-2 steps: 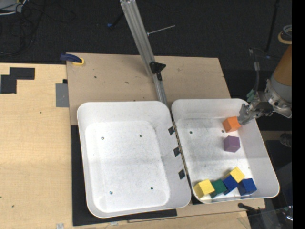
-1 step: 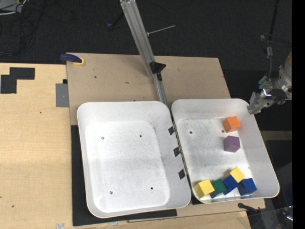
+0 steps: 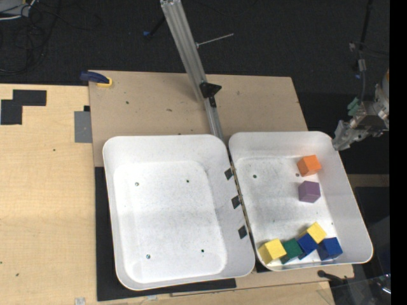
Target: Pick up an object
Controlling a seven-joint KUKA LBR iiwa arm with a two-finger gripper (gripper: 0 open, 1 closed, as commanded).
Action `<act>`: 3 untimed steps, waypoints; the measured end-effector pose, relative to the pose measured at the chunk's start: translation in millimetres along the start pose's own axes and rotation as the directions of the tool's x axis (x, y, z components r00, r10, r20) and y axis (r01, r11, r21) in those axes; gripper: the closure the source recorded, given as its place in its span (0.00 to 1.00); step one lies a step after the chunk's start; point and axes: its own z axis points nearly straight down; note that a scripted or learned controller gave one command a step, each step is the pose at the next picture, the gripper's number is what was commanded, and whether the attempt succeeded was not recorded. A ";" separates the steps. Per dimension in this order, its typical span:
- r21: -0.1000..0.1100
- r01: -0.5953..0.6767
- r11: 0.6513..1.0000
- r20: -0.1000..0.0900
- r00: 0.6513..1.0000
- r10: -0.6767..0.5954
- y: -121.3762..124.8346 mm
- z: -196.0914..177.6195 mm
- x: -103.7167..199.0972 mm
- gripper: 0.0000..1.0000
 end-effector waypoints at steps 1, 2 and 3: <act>0.005 -0.003 1.000 -0.003 1.000 0.003 -8.2 18.7 51.3 1.00; 0.005 -0.004 1.000 -0.003 1.000 0.004 -26.1 30.4 91.1 1.00; 0.003 -0.003 1.000 -0.003 1.000 0.003 -40.6 28.3 137.0 1.00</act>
